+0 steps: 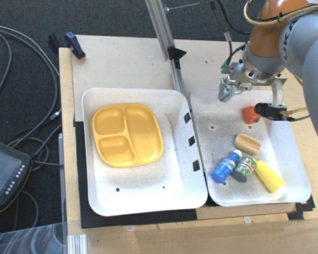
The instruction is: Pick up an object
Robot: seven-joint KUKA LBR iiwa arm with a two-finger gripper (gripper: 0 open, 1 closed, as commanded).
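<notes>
Claw point(226, 92): upper right of frame, above the right white bin point(291, 142); you cannot tell its state.
Nearest target: small red-orange object point(249, 115).

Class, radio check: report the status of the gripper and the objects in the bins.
Gripper above right bin's far edge, nothing between its fingers. Blue bottle, yellow bottle, tan block lying unpicked. Yellow tray in left bin.
</notes>
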